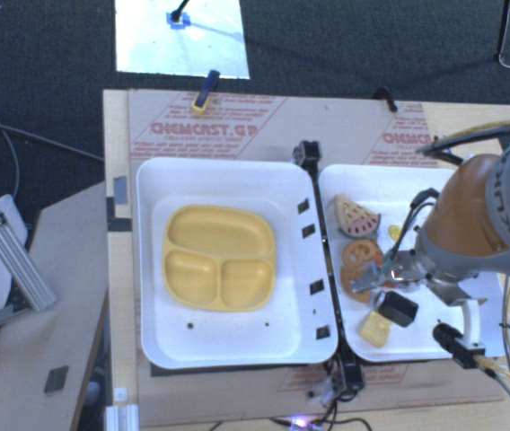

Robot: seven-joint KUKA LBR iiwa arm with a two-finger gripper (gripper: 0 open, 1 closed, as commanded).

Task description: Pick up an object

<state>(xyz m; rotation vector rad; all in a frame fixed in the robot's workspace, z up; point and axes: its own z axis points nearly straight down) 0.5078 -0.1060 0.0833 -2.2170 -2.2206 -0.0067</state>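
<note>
Gripper: the gripper (373, 277) hangs low over the left half of the right bin (390, 178), at the near edge of an orange disc (359, 257). The wrist hides its tips, so I cannot tell whether it is apart or together, and nothing is visibly held.
Likely target: the orange disc, judged from how close the gripper is to it.
Target place: it lies flat on the right bin's floor, close to the bin's left wall and about midway between the far and near walls.
Neighbours: a pale wedge with a red rim (356, 215) lies just beyond the disc, toward the right bin's far-left corner. A yellow block (374, 329) sits toward the bin's near-left corner, apart from the disc. A small yellow piece (394, 233) lies nearer the bin's middle.
Handling: it looks like a light toy food piece, probably stiff plastic or rubber, thin and low, and not fragile. A smooth surface could let it slide on the white floor.
Where to take hold: across the disc's width, edge to edge, with the tips reaching the floor. The openings that seem to show in its face may offer a rim to pinch.
Risk: a shallow bite would likely skid off or push the disc against the right bin's left wall.
</note>
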